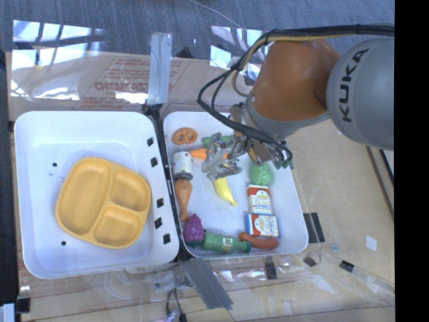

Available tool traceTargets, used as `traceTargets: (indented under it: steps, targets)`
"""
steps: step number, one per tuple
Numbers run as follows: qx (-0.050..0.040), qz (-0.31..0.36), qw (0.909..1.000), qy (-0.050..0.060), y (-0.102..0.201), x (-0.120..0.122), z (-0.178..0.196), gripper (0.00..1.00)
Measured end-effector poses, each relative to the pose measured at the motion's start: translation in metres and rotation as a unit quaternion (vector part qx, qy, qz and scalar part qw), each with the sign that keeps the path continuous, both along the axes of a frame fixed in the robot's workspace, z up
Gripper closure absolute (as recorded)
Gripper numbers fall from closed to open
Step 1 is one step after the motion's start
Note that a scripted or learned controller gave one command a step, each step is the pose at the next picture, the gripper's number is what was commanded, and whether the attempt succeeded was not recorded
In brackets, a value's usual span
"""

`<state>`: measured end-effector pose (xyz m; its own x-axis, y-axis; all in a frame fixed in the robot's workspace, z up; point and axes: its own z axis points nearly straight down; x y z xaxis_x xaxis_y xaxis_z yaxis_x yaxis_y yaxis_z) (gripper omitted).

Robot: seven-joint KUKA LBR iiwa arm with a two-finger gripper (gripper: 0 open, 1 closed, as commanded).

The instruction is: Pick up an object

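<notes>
My gripper [223, 161] hangs low in the right bin [295, 213], just above the top end of a yellow banana [225, 192]. Toy food lies around it: an orange cookie [184, 136], a small can [181, 164], a carrot [182, 196], a purple grape bunch [193, 229], a green bottle [224, 242], a red sausage [260, 241], two small cartons [260, 211] and a green pepper [261, 174]. The grey metal of the gripper blends into one shape from above.
The left bin [33, 146] holds a yellow divided plate [102, 201]. The arm's orange wrist and cables cover the right bin's upper right part. A taped divider runs between the bins.
</notes>
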<state>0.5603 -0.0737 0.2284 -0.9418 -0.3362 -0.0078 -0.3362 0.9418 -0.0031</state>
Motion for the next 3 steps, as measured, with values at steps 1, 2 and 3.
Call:
traceTargets:
  steps: [1, 2, 3]
  targets:
    - [0.0005, -0.050, 0.9987, 0.005, 0.021, 0.017, 0.014, 1.00]
    - [0.0002, 0.047, 0.9989, 0.006, -0.021, -0.013, -0.044, 1.00]
    - [0.0006, 0.018, 0.9998, 0.004, -0.032, -0.061, -0.138, 1.00]
